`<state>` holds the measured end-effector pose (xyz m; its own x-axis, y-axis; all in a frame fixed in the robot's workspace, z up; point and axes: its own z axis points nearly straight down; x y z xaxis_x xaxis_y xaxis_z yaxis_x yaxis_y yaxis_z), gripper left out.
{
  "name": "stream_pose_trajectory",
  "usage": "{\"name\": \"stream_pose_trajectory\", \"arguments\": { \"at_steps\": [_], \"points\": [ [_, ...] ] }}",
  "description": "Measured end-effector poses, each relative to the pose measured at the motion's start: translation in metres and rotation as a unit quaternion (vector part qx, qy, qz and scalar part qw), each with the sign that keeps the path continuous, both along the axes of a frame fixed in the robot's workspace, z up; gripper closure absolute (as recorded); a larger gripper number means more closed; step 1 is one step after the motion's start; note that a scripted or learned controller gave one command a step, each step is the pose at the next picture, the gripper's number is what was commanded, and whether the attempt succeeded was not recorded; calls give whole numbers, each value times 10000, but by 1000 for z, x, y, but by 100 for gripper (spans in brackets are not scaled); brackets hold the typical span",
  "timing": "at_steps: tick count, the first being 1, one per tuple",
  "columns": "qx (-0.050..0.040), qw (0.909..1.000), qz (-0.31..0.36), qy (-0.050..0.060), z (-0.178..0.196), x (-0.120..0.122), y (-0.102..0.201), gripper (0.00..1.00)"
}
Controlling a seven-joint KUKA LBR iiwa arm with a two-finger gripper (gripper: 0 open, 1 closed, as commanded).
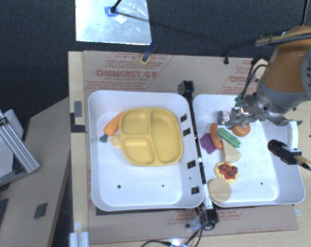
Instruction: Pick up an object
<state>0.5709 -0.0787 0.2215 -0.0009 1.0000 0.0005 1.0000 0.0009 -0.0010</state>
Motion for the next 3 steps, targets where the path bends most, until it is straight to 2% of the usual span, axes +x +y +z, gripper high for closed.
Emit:
{"name": "stream_pose_trajectory", "arguments": {
  "at_steps": [1,2,3],
  "points": [
    [6,10000,27,-8,13,-24,28,100],
    [-3,10000,3,0,-7,-20,26,100],
    [-2,10000,13,-23,14,-20,25,100]
  ]
}}
